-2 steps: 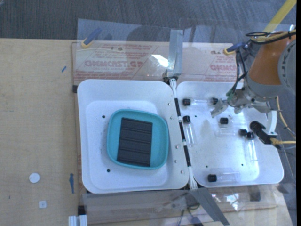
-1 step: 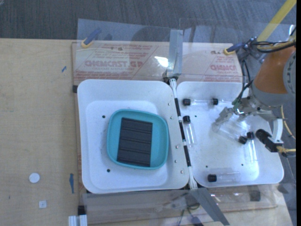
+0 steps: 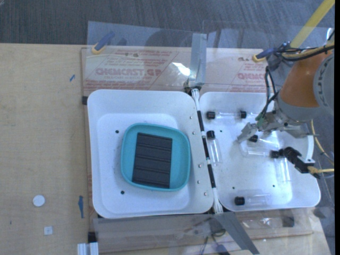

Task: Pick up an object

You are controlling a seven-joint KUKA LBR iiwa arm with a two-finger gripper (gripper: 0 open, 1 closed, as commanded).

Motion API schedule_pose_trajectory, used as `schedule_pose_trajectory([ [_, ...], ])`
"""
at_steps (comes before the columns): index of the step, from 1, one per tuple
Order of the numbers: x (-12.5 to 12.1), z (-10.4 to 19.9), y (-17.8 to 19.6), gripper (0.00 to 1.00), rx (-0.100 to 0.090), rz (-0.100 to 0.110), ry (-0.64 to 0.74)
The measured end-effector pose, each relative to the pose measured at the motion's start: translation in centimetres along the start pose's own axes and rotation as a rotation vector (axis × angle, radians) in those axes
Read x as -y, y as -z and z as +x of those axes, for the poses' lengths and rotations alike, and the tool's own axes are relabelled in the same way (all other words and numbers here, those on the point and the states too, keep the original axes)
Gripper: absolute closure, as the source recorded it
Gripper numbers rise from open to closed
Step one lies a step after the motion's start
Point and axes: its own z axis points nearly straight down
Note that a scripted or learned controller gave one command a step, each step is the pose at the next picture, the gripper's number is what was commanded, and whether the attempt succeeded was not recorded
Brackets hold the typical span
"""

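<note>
Two shallow white bins sit side by side on a tan bench (image 3: 37,142), meeting along a dark seam at mid-frame. The left bin (image 3: 103,110) holds one teal square dish (image 3: 127,158) at its centre, and on that dish lies one dark ribbed block (image 3: 154,160); a bare white margin runs all around the dish out to the bin's rim. The right bin (image 3: 297,195) holds clear vials with black caps, five countable: one lying across near the upper edge (image 3: 226,113), one lying lengthwise just beside the seam (image 3: 212,145), one at the bin's middle beneath the hand (image 3: 260,141), one at the right side (image 3: 281,161), and one near the lower edge (image 3: 252,199). The widest open floor in this bin lies between the seam vial and the middle vial and runs on down toward the lower vial. A clear sheet with red printing (image 3: 138,70) stands behind both bins. The arm (image 3: 300,84), its orange band visible, enters from the upper right of the frame and leans down over the right bin. The hand (image 3: 252,130) hangs low over the middle vial, its grey fingers spread apart and pointing to the lower left, with nothing between them. On the bench at lower left lies one small white disc (image 3: 39,200).
</note>
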Motion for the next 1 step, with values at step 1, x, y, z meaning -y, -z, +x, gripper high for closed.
schedule_pose_trajectory([
  [1, -5.35, -5.99, -0.06, 0.00, -0.025, 0.021, 0.024],
])
